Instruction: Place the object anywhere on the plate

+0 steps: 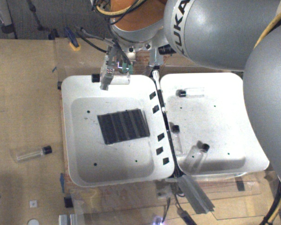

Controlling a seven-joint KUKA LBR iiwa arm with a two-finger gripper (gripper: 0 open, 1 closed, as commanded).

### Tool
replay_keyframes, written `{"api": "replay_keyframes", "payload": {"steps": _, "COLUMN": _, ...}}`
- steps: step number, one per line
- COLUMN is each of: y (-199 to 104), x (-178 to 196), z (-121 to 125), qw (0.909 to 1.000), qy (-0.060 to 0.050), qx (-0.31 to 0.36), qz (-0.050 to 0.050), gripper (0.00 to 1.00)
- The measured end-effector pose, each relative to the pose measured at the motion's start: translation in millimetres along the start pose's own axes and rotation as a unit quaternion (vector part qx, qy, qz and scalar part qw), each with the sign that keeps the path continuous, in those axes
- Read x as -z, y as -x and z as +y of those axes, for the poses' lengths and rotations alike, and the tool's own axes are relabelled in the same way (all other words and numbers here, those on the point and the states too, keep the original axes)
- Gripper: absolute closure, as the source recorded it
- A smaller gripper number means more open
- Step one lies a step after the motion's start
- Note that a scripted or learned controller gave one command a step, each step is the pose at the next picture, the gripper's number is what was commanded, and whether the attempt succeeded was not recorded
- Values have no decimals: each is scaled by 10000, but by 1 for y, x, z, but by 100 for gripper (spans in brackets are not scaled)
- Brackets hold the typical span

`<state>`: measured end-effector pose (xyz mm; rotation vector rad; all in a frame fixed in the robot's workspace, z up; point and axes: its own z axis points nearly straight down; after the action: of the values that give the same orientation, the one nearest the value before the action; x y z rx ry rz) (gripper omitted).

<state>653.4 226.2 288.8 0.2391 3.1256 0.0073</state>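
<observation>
1. Nearest the camera, a capped vial (196,153) leans in the front corner of the right bin (225,125). Another vial (30,152) lies out on the bench (23,102), well apart from both bins. A drop over a rim could send the task's piece the same way.
2. The dark ribbed plate (124,125) lies flat in the middle of the left bin (79,163). Its grooves run front to back, so a round tube let go crosswise may roll off onto the white floor.
3. At the far rim of the left bin, a clear vial with a black cap (121,79) sits right at the gripper (116,74). This is likely the object to place. I cannot tell whether the hand is clamped on it or released. A weak or off-centre hold could let it slip short of the plate.
4. Farthest back, the grey arm (210,27) bears the word "KUKA". No label on any vial can be read.
</observation>
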Motion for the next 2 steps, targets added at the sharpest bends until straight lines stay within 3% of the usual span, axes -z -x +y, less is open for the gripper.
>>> {"api": "replay_keyframes", "payload": {"steps": 1, "y": 6, "x": 8, "z": -1, "qw": 9488, "qy": -17, "qx": -3159, "qz": 1, "gripper": 100}}
{"api": "replay_keyframes", "payload": {"steps": 2, "y": 6, "x": -19, "z": -5, "qw": 8854, "qy": -48, "qx": -4649, "qz": 24, "gripper": 100}}
